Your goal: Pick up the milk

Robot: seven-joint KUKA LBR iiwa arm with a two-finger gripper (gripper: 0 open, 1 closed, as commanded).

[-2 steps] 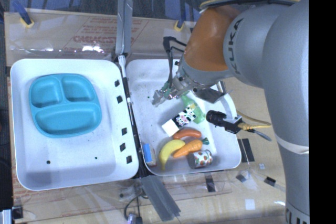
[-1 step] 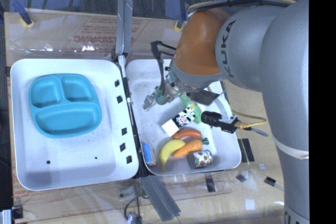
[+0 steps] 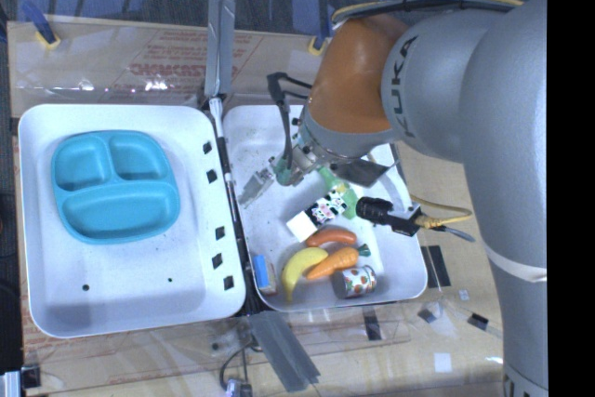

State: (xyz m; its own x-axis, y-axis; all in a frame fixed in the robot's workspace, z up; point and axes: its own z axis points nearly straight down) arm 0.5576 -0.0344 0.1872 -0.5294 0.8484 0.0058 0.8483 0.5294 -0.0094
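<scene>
The left white plastic bin (image 3: 56, 293) holds a light-blue divided plastic plate (image 3: 113, 185), out of the way of the pick. In the right white bin (image 3: 244, 144) the gripper (image 3: 263, 184) hangs low over bare floor, its grey fingers (image 3: 253, 190) parted slightly around nothing. The cow-patterned white milk carton (image 3: 319, 212) lies to its right, well apart, above a yellow banana (image 3: 299, 269), orange carrot (image 3: 332, 262) and small printed can (image 3: 357, 281), so the crowded corner likely needs a careful approach.

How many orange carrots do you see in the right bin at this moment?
2. One carrot lies just below the milk carton; the other carrot sits lower, between the banana and the can. The arm may hide more.
</scene>
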